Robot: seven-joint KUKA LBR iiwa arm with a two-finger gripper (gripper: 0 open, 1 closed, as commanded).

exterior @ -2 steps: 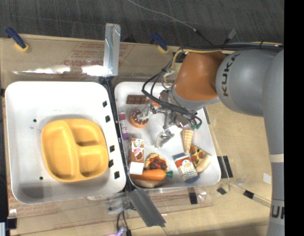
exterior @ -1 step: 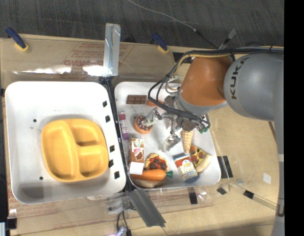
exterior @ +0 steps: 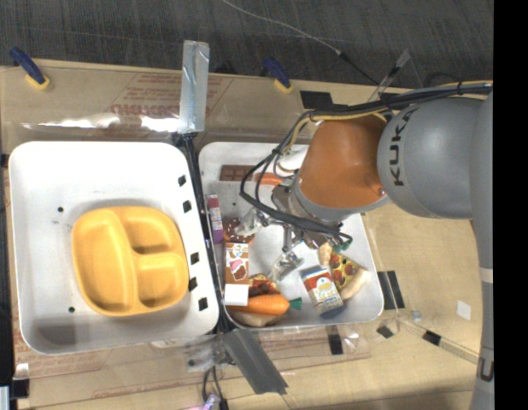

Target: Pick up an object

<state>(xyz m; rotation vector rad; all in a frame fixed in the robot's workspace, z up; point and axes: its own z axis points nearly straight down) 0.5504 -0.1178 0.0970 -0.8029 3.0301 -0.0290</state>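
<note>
With the gripper (exterior: 290, 259) low in the right bin (exterior: 371, 301) above the can (exterior: 322, 287), its grip state unreadable, we should descend squarely, avoiding the carrot (exterior: 268, 304).

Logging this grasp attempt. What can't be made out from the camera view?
- Gripper: open or shut is unclear; the orange wrist band and cables cover most of it.
- Right bin: its upper middle is hidden under the arm.
- Can and carton: labels too small to read.
- Carrot: what lies beneath it is unclear.
- Arm: cut off at the right edge.
</note>
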